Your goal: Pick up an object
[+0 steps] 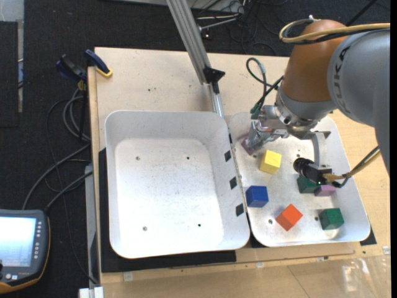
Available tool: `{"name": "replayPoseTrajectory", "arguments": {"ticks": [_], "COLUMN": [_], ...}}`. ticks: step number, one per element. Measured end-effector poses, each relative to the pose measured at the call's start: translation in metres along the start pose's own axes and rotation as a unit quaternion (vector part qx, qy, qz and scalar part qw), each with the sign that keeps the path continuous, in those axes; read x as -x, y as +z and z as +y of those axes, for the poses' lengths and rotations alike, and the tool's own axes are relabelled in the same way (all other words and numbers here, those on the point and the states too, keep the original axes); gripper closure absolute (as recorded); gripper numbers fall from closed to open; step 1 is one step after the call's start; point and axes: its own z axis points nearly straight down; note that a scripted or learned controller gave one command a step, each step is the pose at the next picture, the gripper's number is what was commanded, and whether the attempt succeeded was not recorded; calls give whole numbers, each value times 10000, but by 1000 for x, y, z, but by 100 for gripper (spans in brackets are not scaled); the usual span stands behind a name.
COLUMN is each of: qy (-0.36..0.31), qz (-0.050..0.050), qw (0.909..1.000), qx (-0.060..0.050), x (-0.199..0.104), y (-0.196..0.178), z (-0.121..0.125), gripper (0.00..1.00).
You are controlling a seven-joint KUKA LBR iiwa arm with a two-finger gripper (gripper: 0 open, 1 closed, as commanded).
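Observation:
My gripper (257, 136) hangs low over the far left part of the right bin (356, 225), close to its left wall. A small mauve piece (249, 146) lies right under or against the gripper tip; whether it is held cannot be seen. Just to the right and nearer the camera lies a yellow cube (271, 161). Further forward sit a blue cube (257, 195), an orange cube (289, 217) and a green cube (331, 218). A dark green block (307, 184) and a small purple piece (325, 190) lie together at the right.
The left bin (124, 135) adjoins the right one along a shared wall with black clips (234, 182). A slanted metal pole (192, 36) ends near the bins' far junction. Cables (257, 73) loop beside the wrist. A blue clamp (87, 64) rests on the bench's far left corner.

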Motion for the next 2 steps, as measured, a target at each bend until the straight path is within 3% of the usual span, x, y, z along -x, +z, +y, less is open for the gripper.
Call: {"name": "replayPoseTrajectory", "arguments": {"ticks": [2], "qy": [-3], "qz": [-1], "qw": [10000], "qx": [2], "x": [-86], "y": [-4], "z": [-46], "gripper": [100]}}
